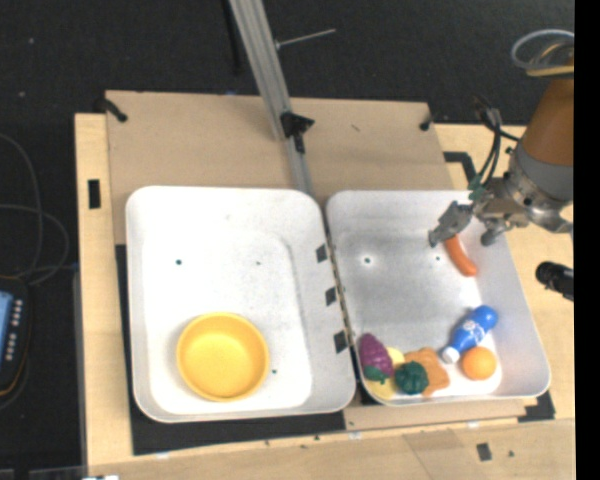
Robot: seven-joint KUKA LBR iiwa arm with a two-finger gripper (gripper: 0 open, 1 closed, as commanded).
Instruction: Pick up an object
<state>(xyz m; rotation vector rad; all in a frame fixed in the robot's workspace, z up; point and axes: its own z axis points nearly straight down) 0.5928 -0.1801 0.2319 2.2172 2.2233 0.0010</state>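
Note:
My gripper (466,232) hovers over the upper right part of the right bin (400,238), its two dark fingers spread open. Just below and between them lies a small orange carrot-like piece (462,257) on the bin floor; I see no finger touching it. Along the bin's front edge sit a purple eggplant (373,356), a green toy (411,377), a white bottle with a blue cap (469,332) and an orange ball (478,364).
The left bin (220,238) holds a yellow bowl (222,355) near its front. A slanted metal rail (270,68) runs from the top down to the gap between the bins. The arm's orange band (552,128) is at the right edge.

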